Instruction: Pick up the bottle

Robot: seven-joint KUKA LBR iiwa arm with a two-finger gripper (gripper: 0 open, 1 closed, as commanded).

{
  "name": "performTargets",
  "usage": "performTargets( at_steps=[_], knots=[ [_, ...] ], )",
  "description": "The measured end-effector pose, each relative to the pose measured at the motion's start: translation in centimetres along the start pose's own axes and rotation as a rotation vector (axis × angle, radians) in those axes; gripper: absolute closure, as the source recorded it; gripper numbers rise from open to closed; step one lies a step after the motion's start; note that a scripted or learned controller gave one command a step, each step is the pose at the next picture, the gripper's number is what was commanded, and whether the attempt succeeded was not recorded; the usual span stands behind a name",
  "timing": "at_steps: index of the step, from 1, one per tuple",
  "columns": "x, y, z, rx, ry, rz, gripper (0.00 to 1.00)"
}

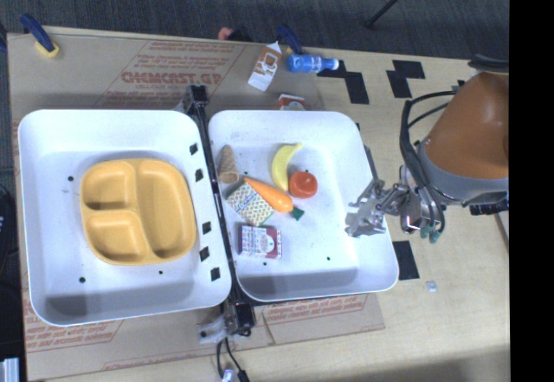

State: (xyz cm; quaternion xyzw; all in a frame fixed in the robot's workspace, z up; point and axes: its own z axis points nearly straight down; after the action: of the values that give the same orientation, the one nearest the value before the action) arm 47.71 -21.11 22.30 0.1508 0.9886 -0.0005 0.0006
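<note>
While the grey arm (467, 146) with its orange band reaches in from the right, the tool (368, 214) sits over the right edge of the right bin (346, 272), low above the white floor with nothing between its fingers. Whether those fingers stand apart or together cannot be told from this slanted view; the metal parts blur together.

The bottle (310, 64), blue with a pale cap end, lies on its side on the tabletop (450, 320) outside both bins, just beyond the far rim of the right bin and well apart from the tool. Next to it lies a small white and brown carton (265, 67).

Inside the right bin lie a yellow banana (282, 164), a red-orange tomato-like fruit (303, 184) touching it, an orange carrot (270, 194) lying across a checkered packet (249, 205), a tan cone-shaped item (228, 164), and a small red and white box (260, 242).

The left bin (52, 285) holds a yellow divided tray (138, 209) with three compartments.
</note>
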Motion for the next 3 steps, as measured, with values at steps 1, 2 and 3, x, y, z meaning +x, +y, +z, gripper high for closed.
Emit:
performTargets(
  at_steps=[1, 2, 3],
  knots=[
    [0.1, 0.1, 6.8, -0.001, 0.004, -0.1, 1.0],
    [0.0, 0.0, -0.9, 0.0, 0.0, 0.113, 1.0],
    [0.1, 0.1, 6.3, -0.001, 0.004, 0.046, 1.0]
  ],
)
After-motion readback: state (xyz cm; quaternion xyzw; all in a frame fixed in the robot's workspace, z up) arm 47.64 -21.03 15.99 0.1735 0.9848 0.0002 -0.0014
